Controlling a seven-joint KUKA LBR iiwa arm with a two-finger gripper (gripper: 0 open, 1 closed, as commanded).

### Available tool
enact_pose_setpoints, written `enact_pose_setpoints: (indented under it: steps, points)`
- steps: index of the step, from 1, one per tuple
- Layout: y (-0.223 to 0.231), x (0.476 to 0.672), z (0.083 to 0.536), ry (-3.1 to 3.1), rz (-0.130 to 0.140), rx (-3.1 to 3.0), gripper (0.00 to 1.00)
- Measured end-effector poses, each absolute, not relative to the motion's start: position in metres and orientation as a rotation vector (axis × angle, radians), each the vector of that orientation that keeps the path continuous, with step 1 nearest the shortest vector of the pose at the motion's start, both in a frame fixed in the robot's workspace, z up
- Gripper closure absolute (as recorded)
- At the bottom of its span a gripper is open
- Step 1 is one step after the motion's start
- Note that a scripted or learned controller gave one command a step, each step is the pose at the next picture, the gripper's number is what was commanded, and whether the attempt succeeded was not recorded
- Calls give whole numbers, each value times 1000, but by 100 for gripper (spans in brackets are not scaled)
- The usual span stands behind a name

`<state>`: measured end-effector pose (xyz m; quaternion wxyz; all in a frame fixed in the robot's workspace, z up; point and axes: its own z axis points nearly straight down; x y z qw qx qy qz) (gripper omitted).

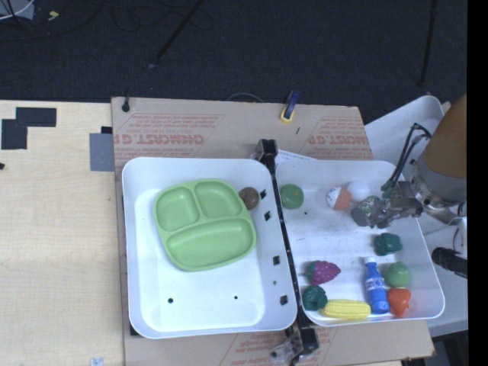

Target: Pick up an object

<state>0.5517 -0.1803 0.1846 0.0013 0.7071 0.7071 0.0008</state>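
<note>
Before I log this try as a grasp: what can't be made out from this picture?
- Hand: blurred in the camera view; open or shut, cannot tell.
- Small brown object: too small to identify, beside the green tray.
- Orange-and-white item: too blurry to name.
- Arm: cut off at the right.

light: even, bright overhead | glare: white bins (152, 311) wash out, soft sheen on the green tray (204, 223) | shadows: faint, short, beside the toys right of the tray | focus: soft overall, coarse detail | background above the tray: dark, dim
</note>
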Motion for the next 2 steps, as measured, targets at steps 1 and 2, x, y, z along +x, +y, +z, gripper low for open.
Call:
enact_pose_setpoints:
  steps: [1, 2]
  points:
    - [-181, 552, 230, 2221, 3, 2219, 100]
    - [-123, 579, 227, 2229, 3, 2217, 100]
